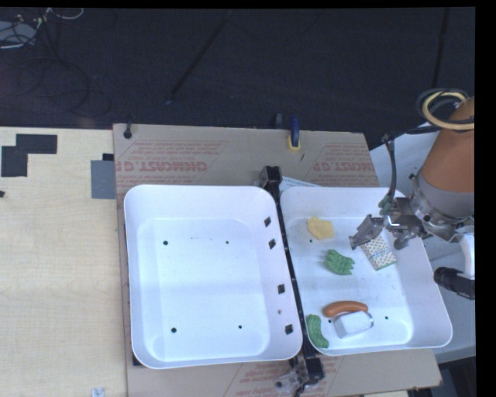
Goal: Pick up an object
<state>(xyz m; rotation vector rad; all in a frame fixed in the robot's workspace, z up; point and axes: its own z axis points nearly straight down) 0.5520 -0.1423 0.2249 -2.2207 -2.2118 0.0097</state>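
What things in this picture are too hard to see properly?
- Gripper: too small and blurred in the camera view to tell its finger state.
- Patterned block: the gripper covers its top edge, so contact is unclear.
- White item: partly tucked under the orange sausage, shape unclear.

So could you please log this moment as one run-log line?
gripper: over right bin | at checkered block, grasp unclear | also in bin: yellow piece, green toy

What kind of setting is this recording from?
Most likely a robotics lab's bin-picking bench: two shallow white bins, left bin and right bin, on cardboard sheeting, loose cables behind, small toy-like items.
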